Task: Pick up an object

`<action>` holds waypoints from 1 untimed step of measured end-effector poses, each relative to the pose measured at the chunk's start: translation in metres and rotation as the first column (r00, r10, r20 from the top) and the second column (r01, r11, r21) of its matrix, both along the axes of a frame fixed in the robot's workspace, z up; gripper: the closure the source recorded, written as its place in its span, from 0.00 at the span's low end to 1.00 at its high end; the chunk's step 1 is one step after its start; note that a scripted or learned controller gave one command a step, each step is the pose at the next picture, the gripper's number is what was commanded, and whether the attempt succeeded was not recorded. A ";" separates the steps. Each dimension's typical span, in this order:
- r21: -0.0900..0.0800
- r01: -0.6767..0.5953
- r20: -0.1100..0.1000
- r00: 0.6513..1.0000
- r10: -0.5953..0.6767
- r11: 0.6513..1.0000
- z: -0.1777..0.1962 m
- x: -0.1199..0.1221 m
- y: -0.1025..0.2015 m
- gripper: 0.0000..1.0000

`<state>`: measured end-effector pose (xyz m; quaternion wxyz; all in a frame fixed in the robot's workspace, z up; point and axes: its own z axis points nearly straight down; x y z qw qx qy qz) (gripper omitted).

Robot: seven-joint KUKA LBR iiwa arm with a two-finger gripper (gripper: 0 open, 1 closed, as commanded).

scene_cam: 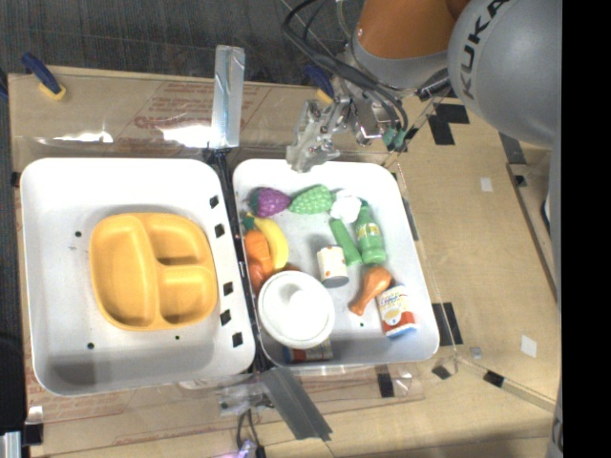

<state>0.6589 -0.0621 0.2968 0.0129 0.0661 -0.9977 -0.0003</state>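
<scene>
My gripper [311,153] hangs over the far rim of the right bin [412,256], open, with nothing between its fingers. Just in front of it lie purple grapes [269,200] and a green knobbly fruit [311,199]. Further in the same bin are a green bottle [370,235], a green cucumber [343,242], a banana [275,242], an orange vegetable [255,256], a small white cup [332,265], a white bowl [296,308], a drumstick [369,288] and a small labelled can [395,312].
The left bin [48,218] holds a yellow divided plate [153,267]. A silver tape strip [228,98] stands behind the divider between the bins. Cables [320,27] trail from the wrist above the bench's far side.
</scene>
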 end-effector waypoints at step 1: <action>0.000 0.158 0.020 0.987 -0.158 0.987 -0.007 -0.068 0.035 1.00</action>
